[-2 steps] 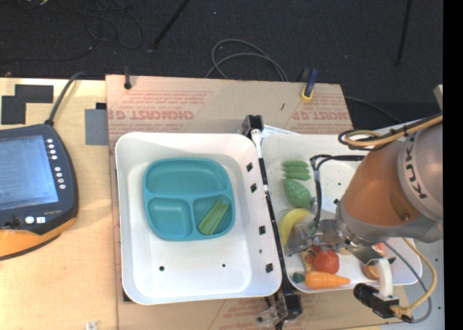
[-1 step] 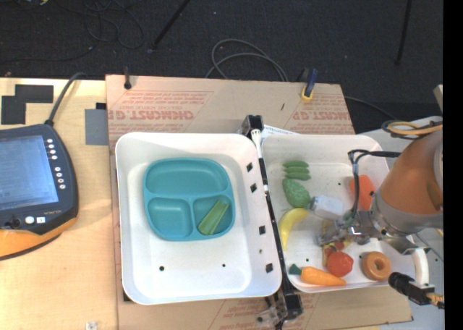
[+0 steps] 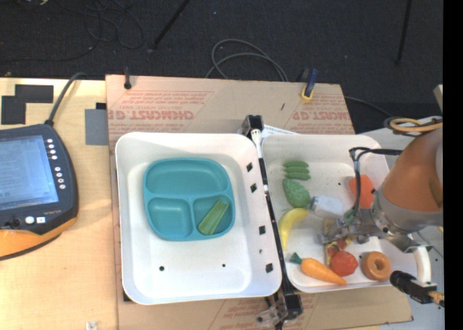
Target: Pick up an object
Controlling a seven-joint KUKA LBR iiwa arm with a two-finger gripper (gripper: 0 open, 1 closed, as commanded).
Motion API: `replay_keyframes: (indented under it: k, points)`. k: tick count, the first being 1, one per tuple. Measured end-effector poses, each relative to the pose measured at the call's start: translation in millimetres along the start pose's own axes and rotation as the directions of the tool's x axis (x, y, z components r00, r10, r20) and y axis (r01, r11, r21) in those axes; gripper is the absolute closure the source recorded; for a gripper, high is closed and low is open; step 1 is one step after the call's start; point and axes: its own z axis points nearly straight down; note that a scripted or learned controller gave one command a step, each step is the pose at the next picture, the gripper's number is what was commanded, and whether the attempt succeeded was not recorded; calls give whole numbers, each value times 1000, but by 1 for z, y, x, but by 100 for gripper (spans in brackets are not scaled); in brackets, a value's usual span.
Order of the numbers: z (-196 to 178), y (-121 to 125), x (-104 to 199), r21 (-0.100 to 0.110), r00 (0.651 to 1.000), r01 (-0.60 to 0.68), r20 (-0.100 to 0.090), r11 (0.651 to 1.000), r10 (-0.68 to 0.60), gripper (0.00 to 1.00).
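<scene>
- Fingers of the gripper [image 3: 340,231] cannot be told as open or closed; nothing is seen held.
- It is lowered above the tomato [image 3: 344,262], beside the banana [image 3: 289,224].

A tablet [image 3: 29,184] with a lit screen and an orange underside lay at the left on the wooden bench [image 3: 79,278]. A brown cardboard sheet [image 3: 188,108] with red print lay under both bins. A blue clamp [image 3: 309,84] stood at the sheet's far edge, and a small black peg [image 3: 128,81] at its far left corner. Two black patches [image 3: 27,103] and a grey one [image 3: 95,124] marked the bench near the tablet. Beyond the bench, dark carpet [image 3: 325,17] carried loose cables [image 3: 246,57] and a thin dark rod [image 3: 181,9] lying aslant.
</scene>
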Motion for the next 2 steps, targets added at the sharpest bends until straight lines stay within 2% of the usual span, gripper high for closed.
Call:
replay_keyframes:
  k: [1, 2]
  points:
    - [-94, 33, 34, -9, 1000, 11, 2, 1000, -11, 100]
    - [-89, 30, 33, -1, 1000, 7, 0, 1000, -7, 0]
